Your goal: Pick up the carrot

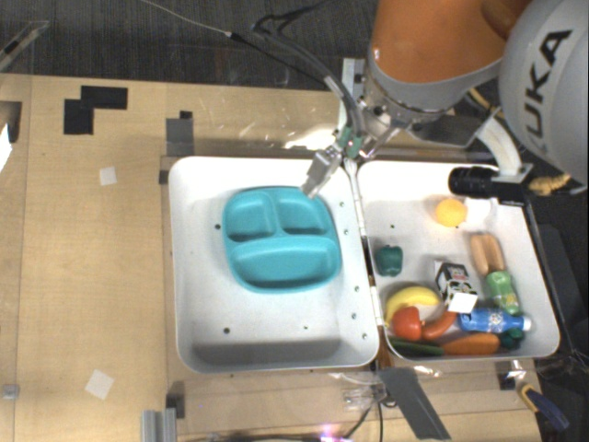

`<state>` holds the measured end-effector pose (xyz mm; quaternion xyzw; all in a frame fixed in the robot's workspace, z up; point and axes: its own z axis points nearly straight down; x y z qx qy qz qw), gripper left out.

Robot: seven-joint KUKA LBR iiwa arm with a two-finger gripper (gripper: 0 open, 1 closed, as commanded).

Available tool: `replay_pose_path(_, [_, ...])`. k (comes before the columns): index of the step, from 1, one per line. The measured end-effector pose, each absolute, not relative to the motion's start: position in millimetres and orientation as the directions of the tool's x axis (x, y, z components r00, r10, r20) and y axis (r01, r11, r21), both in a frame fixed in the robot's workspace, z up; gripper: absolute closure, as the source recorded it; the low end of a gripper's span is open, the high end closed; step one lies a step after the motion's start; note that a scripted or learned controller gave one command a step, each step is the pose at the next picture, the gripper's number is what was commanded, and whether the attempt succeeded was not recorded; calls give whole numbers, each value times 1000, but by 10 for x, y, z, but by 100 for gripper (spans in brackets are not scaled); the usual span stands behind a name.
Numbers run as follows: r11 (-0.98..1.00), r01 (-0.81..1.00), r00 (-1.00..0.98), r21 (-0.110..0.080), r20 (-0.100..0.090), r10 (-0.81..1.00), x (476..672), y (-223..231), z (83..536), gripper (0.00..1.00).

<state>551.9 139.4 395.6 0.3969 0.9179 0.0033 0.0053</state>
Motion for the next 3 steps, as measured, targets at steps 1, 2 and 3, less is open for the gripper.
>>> replay_pose_path(1, [717,697,-717,4,-6,697,5279,236,3610,0])
replay_pose_path(2, [760,650,-760,0,1,650,4869,323,2389,0])
replay_pose_path(3, [563,827,-563,3,0,827,5330,853,1845,0])
